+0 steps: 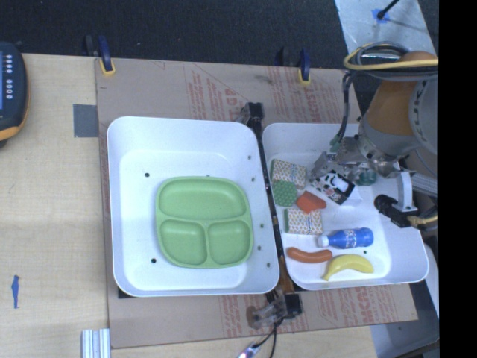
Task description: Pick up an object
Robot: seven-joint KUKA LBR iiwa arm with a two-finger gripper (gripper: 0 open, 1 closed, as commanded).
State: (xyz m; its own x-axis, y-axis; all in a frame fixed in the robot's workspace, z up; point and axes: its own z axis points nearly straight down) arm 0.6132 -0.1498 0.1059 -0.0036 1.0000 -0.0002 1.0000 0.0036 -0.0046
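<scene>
The right white bin (406,263) holds several small items. A banana (347,265) and a brown sausage (308,256) lie near its front edge. Behind them are a blue bottle (349,238), an orange-red block (311,201) and three patterned pads (288,173) along the left wall. A black-and-white object (332,186) sits toward the bin's middle back. My gripper (339,167) hangs over the back of this bin, right above and touching or nearly touching the black-and-white object. I cannot tell whether that object is between the tips.
The left white bin (127,200) holds a green divided plate (203,221). The arm's grey body and orange band (393,104) cover the right bin's back right corner. Cables and a black bracket (395,209) hang at the bin's right side. Clamps hold the board at the back.
</scene>
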